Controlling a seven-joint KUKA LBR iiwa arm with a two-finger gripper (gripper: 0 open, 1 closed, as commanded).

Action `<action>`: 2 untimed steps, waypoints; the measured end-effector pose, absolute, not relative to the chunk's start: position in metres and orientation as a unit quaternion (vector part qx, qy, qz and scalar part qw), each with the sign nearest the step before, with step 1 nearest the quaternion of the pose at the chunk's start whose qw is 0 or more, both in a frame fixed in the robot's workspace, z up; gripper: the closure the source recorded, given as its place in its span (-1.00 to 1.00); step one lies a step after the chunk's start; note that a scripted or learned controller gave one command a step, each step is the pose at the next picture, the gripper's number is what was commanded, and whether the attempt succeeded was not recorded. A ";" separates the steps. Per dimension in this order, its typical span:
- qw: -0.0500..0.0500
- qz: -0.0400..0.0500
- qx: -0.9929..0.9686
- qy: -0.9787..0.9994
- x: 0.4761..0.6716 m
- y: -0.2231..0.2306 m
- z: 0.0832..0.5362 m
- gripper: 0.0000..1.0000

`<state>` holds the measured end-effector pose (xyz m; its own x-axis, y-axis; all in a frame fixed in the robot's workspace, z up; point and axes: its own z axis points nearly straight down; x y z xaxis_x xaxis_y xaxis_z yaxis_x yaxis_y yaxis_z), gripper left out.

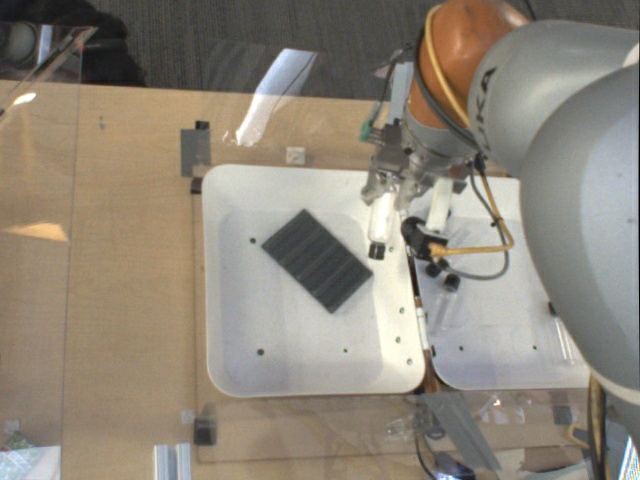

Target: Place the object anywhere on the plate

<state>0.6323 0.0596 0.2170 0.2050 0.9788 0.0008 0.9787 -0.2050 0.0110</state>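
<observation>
A dark grey ribbed rectangular plate [316, 260] lies at a slant in the middle of the left white bin [240, 358]. My gripper [397, 240] hangs over the rim where the two bins meet, just right of the plate's right corner. Its two white fingers [380, 223] with black tips stand apart, and I see nothing between them. Small black pieces [438, 265] lie just below the gripper in the right bin [500, 363], close to its left wall; I cannot tell what they are.
A yellow cable [480, 251] loops from the wrist over the right bin. The grey arm with its orange band [460, 38] covers the upper right. A clear sheet lies over the wooden bench [100, 268] on the left.
</observation>
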 end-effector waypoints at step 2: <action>0.005 0.005 0.774 0.633 0.633 0.061 0.228 1.00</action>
<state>0.6334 0.0611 0.2281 0.1975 0.9803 0.0012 0.9802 -0.1975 0.0145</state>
